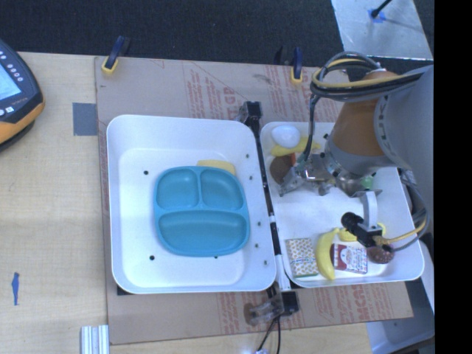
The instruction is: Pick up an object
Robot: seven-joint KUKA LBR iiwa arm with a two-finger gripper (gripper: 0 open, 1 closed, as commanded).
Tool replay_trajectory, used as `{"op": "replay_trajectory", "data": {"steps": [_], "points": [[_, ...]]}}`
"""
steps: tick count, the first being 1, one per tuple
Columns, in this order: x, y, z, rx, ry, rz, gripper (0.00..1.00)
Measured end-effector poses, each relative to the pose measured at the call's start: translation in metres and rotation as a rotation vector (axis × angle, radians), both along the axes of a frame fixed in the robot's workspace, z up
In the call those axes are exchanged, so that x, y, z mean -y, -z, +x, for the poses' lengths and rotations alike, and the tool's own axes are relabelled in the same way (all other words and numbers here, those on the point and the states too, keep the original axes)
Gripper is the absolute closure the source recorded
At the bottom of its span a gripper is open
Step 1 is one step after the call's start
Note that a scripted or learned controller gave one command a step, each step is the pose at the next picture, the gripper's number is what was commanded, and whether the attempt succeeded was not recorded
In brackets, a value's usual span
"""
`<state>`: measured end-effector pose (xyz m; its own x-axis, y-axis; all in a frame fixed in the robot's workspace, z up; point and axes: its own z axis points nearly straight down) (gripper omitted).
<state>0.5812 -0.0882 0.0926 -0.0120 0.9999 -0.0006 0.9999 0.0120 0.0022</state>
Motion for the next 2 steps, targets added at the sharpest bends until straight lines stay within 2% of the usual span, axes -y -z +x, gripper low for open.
{"op": "replay_trajectory", "data": {"steps": [1, 2], "points": [[0.005, 0.003, 0.057, -0.029, 0.012, 0.006, 0.00], [0.006, -0.008, 0.056, -0.027, 0.006, 0.003, 1.00]]}}
